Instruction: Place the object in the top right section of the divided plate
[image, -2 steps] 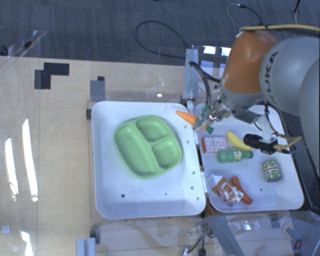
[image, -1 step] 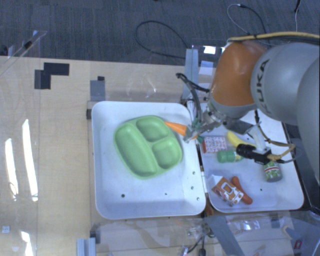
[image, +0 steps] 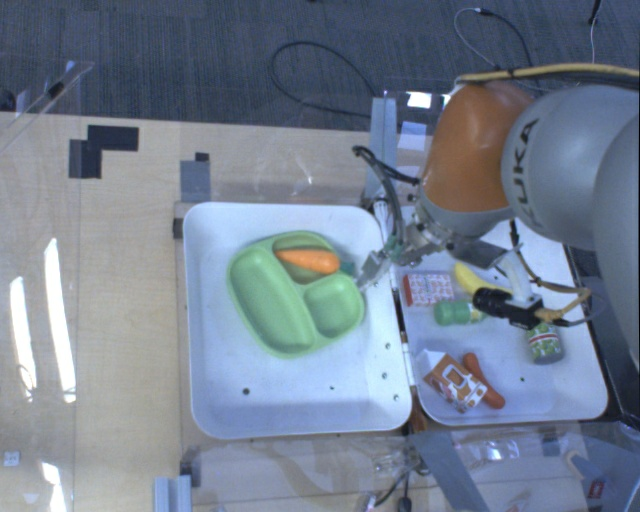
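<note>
Two shallow white bins (image: 215, 400) are sitting side by side; an orange plastic carrot (image: 308, 261) is lying in the green divided plate's (image: 270, 310) top right section. Beside it, the gripper (image: 372, 268) is hovering apparently released, best lifting straight away.

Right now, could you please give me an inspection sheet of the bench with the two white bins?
Surface: pale wooden bench bearing a left shallow white bin and a right shallow white bin.
Job's things: green divided plastic plate in the left bin; orange toy carrot lying in its top right section.
Clutter: in the right bin, yellow banana, red-patterned card, green cylinder, small can, red sausage.
Grippers: two-finger gripper beside the plate's right edge, carrot not between its fingers.
Cables: black loop behind the bins.
Surroundings: dark carpet.
</note>
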